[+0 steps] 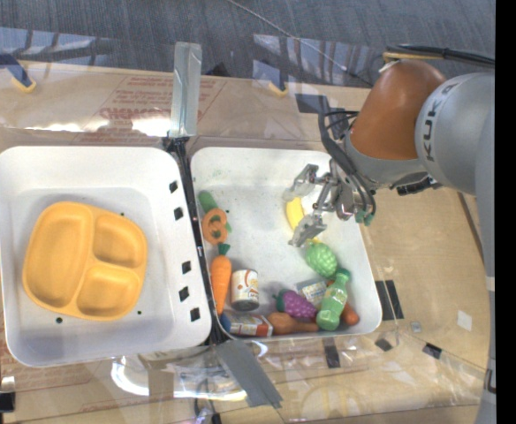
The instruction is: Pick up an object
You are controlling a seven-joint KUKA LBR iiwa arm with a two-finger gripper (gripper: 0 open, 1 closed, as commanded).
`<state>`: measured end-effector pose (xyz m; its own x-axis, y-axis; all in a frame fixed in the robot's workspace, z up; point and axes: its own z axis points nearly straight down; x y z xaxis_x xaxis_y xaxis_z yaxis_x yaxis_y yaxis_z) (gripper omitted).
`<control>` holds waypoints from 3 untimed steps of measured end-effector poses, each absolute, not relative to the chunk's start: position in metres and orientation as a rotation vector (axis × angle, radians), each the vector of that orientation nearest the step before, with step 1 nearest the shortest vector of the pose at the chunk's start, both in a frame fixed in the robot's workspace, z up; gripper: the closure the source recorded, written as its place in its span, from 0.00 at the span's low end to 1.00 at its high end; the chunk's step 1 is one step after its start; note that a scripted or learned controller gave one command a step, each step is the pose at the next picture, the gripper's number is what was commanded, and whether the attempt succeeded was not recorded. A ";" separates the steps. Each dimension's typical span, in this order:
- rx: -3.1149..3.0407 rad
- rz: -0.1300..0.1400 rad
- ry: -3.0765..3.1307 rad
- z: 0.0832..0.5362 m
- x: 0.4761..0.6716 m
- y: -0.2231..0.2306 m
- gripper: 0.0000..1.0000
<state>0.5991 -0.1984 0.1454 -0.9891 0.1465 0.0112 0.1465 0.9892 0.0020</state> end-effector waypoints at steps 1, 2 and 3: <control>-0.312 0.001 -3.128 0.093 0.587 -0.208 0.00; -0.299 0.004 -3.137 0.107 0.591 -0.206 1.00; -0.264 -0.004 -3.129 0.107 0.595 -0.137 1.00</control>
